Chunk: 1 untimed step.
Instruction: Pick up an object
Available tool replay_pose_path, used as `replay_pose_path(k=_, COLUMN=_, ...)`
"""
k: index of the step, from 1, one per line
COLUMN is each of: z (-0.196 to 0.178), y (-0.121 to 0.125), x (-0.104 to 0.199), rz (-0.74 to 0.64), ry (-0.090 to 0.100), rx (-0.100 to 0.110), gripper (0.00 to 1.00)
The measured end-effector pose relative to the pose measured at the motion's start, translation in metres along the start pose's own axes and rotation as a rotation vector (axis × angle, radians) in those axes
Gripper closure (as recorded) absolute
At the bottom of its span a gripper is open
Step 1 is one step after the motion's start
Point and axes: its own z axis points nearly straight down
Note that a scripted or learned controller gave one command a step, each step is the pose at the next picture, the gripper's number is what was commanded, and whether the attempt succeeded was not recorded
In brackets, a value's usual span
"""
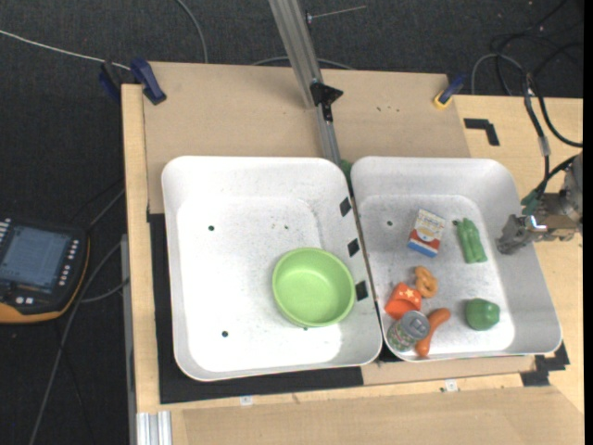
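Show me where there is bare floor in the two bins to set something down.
Left bin: bare everywhere but its near-right corner, where the green bowl sits. Right bin: bare along the far edge, beyond the small carton. Its near half is crowded around the orange toys and green pepper.

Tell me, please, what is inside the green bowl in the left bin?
The green bowl in the left bin shows just its own smooth green inside; nothing visible lies in it. The bin floor under the bowl is covered, so anything beneath cannot be seen.
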Motion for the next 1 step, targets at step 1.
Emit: replay_pose_path(k=1, z=-0.0509, y=0.0012, x=-0.0002, rz=0.0, ry=0.0, rx=-0.001, gripper=1.0)
